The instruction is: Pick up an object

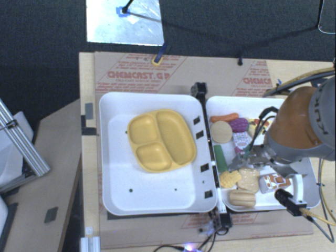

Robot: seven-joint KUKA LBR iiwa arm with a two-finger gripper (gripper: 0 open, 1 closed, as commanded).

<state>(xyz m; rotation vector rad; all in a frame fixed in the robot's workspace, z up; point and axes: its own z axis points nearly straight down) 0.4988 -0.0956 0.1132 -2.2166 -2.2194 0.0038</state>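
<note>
My gripper (242,160) reaches down into the right bin (262,103), over the clutter near its left wall. Just beside and below it lie a green stick (220,157), a yellow corn piece (229,179) and a pale round cracker (248,180). A bread roll (242,198) rests at the bin's front edge. Farther back are a beige disc (221,132), an orange carrot (224,117), a purple grape bunch (239,124) and a small white packet (241,139). The orange-banded wrist hides the bin's right half.
The left bin (113,188) holds a yellow three-compartment plate (160,139). A white and red packet (275,182) lies at the right bin's front right. A black-clipped divider (203,135) separates the bins. Cardboard underlies both.
</note>
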